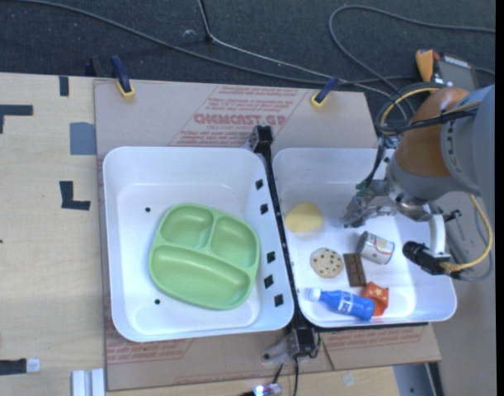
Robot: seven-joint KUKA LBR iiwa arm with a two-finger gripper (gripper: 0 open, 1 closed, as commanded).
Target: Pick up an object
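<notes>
Quick note from my remote session. When I checked the feed, the gripper [363,210] was down in the right bin [317,162], w/ the arm [437,151] coming in from the right. Couldn't tell if it was open or closed, too small and dark at that angle, and I saw nothing btwn the tips. So imo the pick wasn't done: every item sat on the bin floor, nothing lifted. All of the grasp + lift was left.

Stuff relative to the gripper:
- small silver can [375,247] just below it, lying tipped over. Looked like the closest candidate, tho I can't say which obj the program wanted. Its long axis ran roughly left-right w/ a slight slant, one end facing lower left.
- yellow round thing [304,218] off to its left, near, not touching.
- cookie [326,262] below-left, flat.
- brown bar [354,269] below, just beside the cookie, long axis running mostly up-down in the view.
- blue bottle [345,303] further below, lying on its side, long axis left-right, white cap pointing left, w/ an orange-red packet [376,297] touching its right end.

Left bin [124,172] well away to the left, had a green divided plate [205,256] in it.
</notes>
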